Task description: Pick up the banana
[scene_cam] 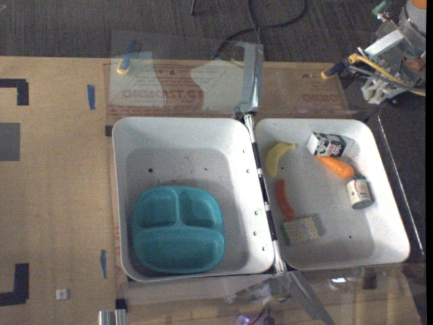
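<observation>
The arm sits at the bench's far right corner, well outside both bins; its orange band shows at the top edge, and the gripper hangs among yellow cable and pale metal brackets. Whether that tool is spread or pressed together, I cannot tell.

The bench is flat tan board marked with black corner shapes and blue tape strips. Beyond its far edge lies dark carpet with a black cable looping across it. A clear plastic sheet lies along the far edge behind the bins.

The left bin is shallow, white and smooth with rounded corners. A teal tray, glossy plastic with three compartments, lies at its near left corner.

The right bin touches the left along a metal seam. The banana, yellow and curved, lies at its far left corner, well apart from the gripper. Near the far edge stands a small white carton, with an orange carrot just beside it and a small can by the right edge. A thin orange-red chilli lies below the banana, and a speckled grey sponge sits near the near edge.
</observation>
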{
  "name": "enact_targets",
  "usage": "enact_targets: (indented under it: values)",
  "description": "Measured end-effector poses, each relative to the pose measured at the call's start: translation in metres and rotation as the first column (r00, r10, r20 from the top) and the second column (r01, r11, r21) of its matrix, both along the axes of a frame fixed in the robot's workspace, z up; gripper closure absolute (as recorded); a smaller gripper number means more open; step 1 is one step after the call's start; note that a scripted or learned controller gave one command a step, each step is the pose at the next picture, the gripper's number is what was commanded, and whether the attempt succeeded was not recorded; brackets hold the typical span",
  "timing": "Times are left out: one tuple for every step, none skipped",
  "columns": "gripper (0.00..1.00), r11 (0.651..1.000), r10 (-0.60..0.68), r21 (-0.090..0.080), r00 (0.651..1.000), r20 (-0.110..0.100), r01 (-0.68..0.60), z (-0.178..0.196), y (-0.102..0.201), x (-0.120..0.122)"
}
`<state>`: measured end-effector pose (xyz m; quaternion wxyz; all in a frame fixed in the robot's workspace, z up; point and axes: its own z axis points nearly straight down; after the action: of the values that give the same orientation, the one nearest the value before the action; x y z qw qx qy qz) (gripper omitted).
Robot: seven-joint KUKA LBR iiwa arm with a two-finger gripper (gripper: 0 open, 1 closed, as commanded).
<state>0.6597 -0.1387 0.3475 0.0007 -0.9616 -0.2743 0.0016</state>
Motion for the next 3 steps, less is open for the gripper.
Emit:
enact_targets:
  values:
    - [1.0,0.958,0.288,0.002,0.958,0.002,-0.288,-0.215,0.003,-0.023]
    - [0.0,0.958,0.287,0.001,0.958,0.002,-0.287,-0.215,0.002,-0.023]
    - [0.0,0.99,0.143,0.004,0.99,-0.013,-0.143,-0.262,0.015,-0.001]
